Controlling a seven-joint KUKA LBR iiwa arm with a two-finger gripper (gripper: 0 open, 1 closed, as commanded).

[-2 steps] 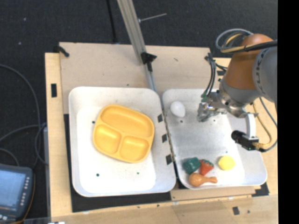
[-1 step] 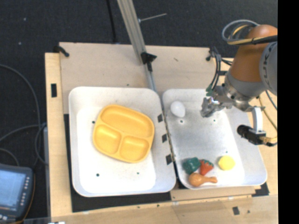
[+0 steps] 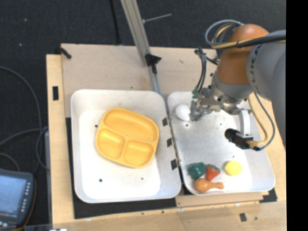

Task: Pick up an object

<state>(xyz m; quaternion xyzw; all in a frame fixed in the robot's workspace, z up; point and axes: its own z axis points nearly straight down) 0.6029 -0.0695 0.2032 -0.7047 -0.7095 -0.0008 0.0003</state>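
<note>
Partly hidden white ball (image 3: 182, 112) beside end effector (image 3: 194, 113)

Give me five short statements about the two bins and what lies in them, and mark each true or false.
1. The yellow divided plate lies in the left bin. True.
2. The white ball sits in the right bin, near its top left corner. True.
3. The yellow ball rests on the plate. False: it lies in the right bin, near the bottom edge.
4. The gripper hangs over the left bin. False: it is over the right bin, beside the white ball.
5. The orange toy lies next to the green toy. True.
</note>
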